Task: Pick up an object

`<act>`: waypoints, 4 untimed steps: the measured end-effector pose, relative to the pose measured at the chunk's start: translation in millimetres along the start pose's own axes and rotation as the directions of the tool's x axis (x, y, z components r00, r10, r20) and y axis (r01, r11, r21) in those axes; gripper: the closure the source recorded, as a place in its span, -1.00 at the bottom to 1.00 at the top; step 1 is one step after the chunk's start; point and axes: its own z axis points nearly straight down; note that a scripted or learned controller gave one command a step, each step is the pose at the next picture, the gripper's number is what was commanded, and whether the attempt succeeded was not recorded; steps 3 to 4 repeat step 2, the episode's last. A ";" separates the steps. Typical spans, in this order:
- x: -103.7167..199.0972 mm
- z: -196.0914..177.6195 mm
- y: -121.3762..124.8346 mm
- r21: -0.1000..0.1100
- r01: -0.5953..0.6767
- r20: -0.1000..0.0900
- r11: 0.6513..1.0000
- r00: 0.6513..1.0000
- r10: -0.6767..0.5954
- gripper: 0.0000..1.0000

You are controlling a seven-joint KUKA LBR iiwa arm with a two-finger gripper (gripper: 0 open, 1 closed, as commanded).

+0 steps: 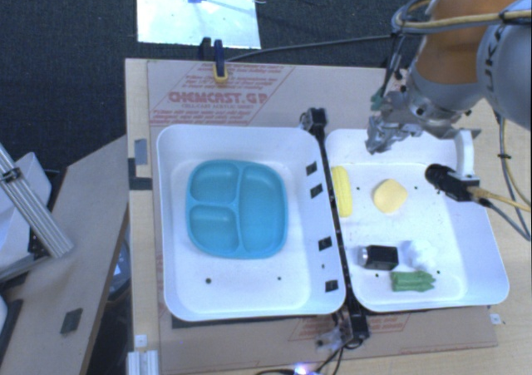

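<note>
Robotics lab — bench (pixel 249 86) with two white bins (pixel 179 199), loose cables (pixel 324 42).

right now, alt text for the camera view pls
The gripper hangs over the right bin's far edge; inside lie a yellow corn cob, yellow lump, black block, white lump and green toy. The left bin holds a blue plate.

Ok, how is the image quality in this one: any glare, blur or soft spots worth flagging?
Camera view: lighting is even and bright, with the white right bin near washed out; the small white object barely stands out against it. The hand and orange band look soft. The blue divided plate is crisp, with soft shadows.
</note>
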 end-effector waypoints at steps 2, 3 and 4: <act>107.2 17.7 -21.5 0.001 0.001 -0.001 1.000 1.000 -0.001 1.00; 107.2 17.7 -21.5 0.001 0.001 -0.001 1.000 1.000 -0.001 1.00; 107.2 17.7 -21.5 0.001 0.001 -0.001 1.000 1.000 -0.001 1.00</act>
